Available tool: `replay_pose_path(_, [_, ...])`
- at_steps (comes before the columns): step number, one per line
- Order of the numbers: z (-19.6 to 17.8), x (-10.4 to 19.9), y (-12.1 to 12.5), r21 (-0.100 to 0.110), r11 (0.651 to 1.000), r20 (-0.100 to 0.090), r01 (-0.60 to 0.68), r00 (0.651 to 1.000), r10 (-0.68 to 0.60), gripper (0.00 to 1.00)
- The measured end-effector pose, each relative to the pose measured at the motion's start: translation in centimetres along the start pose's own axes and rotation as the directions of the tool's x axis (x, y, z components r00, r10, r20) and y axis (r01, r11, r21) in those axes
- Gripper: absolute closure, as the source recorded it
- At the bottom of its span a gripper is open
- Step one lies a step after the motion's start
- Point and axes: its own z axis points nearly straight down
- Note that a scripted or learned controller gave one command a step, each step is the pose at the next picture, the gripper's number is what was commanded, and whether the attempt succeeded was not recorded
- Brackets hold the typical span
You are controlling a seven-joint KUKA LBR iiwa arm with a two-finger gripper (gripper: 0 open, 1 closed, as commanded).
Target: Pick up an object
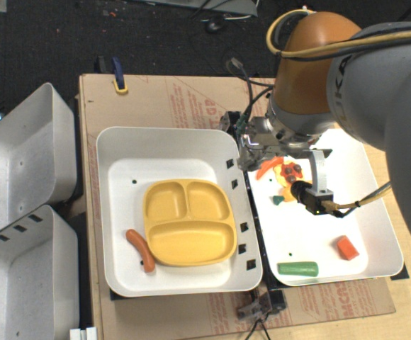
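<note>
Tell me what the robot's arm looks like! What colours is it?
The arm is big, smooth and grey, with a round orange band near its wrist. Under that comes a silvery metal part and the gripper, which looks dark with grey fingers. Thin cables loop over the orange band and trail off beside the gripper.

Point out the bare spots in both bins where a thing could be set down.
Left bin: only thin strips around the yellow tray and sausage. Right bin: bare floor between the orange block, green stick and gripper; crowded under the gripper.
</note>
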Motion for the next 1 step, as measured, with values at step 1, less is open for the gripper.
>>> replay_pose_path(1, [2.25, 5.42, 2.01, 0.003, 1.000, 0.001, 0.000, 1.000, 0.000, 1.00])
